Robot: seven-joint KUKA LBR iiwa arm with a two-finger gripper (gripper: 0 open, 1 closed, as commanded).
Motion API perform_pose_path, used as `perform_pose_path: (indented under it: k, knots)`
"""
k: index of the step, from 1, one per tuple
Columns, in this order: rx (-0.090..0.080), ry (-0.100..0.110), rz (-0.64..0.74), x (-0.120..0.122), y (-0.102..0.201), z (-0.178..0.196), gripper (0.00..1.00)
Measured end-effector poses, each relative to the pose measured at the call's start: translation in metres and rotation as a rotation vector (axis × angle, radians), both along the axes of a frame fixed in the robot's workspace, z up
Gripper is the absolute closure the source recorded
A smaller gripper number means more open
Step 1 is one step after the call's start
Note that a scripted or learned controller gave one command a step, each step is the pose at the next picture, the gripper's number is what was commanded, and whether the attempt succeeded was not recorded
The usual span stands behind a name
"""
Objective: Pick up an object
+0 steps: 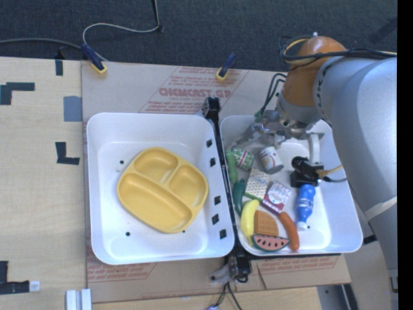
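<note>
My gripper (259,133) hangs over the back of the right bin (335,228), its metal fingers spread open with nothing between them. Just below it lie a green can (241,158) and a grey-white cup (270,159). Further forward in the same bin are a checkered packet (256,185), a red-and-white box (277,196), a blue bottle (305,203), a yellow banana (248,217), a brown toast piece (265,223), a watermelon slice (270,243) and an orange carrot (290,230).
The left bin (103,192) holds a yellow divided plate (162,188). A black divider (217,166) runs between the bins. The arm's grey body (361,128) covers the right bin's far right side. Cardboard and yellow clamps (95,60) lie behind the bins.
</note>
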State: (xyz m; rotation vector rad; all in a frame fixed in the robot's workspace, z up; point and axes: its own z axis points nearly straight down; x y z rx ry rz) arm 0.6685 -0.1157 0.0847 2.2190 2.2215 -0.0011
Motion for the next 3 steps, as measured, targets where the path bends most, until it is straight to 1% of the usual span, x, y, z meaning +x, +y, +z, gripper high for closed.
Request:
perform_pose_path:
  k: [2, 3]
  knots:
    - [0.000, 0.000, 0.000, 0.000, -0.004, 0.000, 0.00]
    - [0.001, 0.001, 0.000, -0.009, 0.019, 0.000, 0.00]
